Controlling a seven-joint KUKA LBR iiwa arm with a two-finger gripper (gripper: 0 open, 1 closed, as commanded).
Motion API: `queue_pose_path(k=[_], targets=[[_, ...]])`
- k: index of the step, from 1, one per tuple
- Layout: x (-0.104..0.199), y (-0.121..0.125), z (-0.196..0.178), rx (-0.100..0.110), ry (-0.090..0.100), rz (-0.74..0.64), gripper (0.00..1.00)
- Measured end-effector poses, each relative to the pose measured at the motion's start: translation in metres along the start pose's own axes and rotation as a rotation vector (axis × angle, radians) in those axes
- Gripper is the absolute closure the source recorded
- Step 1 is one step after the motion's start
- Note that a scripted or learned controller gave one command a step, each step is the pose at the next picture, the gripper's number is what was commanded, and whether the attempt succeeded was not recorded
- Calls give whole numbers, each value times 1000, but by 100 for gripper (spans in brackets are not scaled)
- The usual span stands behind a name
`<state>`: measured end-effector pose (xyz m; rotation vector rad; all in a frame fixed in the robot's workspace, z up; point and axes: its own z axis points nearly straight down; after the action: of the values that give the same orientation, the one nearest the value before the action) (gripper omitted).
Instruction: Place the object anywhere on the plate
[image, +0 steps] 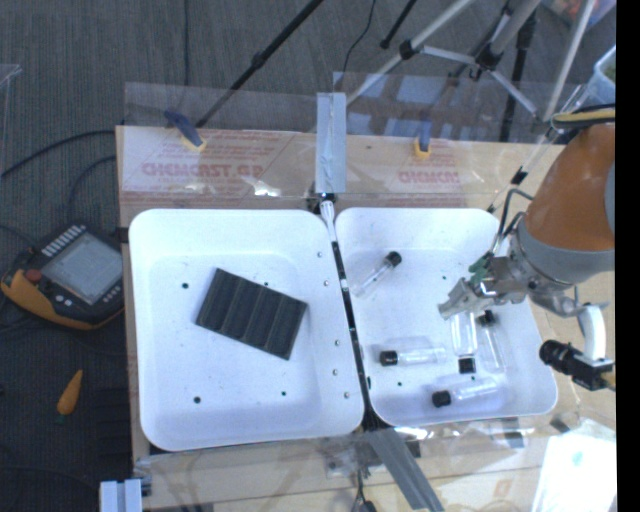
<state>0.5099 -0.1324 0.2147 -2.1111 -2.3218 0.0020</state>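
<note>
A light wooden table stands on dark grey carpet, carrying two shallow white bins side by side, with tripod legs and cables beyond its far edge.

In the right bin lie several clear plastic tubes with black caps. One tube lies slanted near the bin's far-left part, close to the divider between the bins. Another lies flat towards the near-left part, its cap pointing at the divider. A third rests along the near edge, and more tubes stand bunched just beside the jaws, at the bin's right side.

The grey arm with its orange band reaches in over the table's right edge, and the jaws hang low over that bunch of tubes. Whether they are apart or closed I cannot tell, and no tube is plainly seen between them.

The dark grey ribbed rectangular plate lies tilted in the middle of the left bin, well apart from every tube.

Off the table's left edge, on the carpet, sit a grey and orange handheld control pendant and a small orange tool.
</note>
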Motion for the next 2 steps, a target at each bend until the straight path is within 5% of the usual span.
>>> queue_pose_path(k=[1,2], targets=[[69,111,-2,2,-3,92,100],[153,108,34,3,-2,-14,100]])
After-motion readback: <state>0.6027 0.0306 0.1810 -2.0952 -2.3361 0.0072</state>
